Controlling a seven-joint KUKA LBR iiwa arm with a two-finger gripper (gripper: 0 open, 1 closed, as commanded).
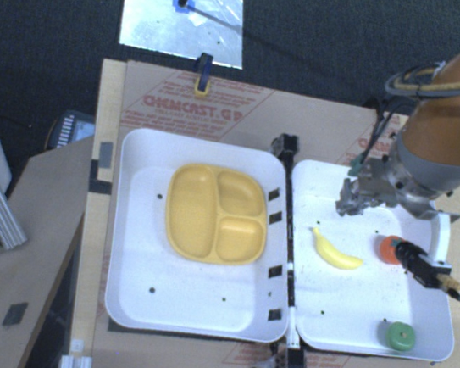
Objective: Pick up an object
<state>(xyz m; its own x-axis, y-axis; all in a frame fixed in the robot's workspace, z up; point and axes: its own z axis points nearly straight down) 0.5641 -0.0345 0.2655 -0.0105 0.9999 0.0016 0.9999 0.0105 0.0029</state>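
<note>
From my overhead camera, I can read "CHEMCAST G.P" in red on the brown board (216, 104) under the bins. My gripper (352, 202) hangs over the right bin (362, 331), near its far edge; I cannot tell how its jaws stand, since they blur into a dark clump. The banana (335, 253) lies just below the jaws, apart from them. An orange thing (388, 249) to their right is partly covered by a black fitting, so its shape is unclear. A green disc (400, 335) sits well below. The yellow divided plate (215, 214) lies far left, in the other bin (132, 293).
</note>
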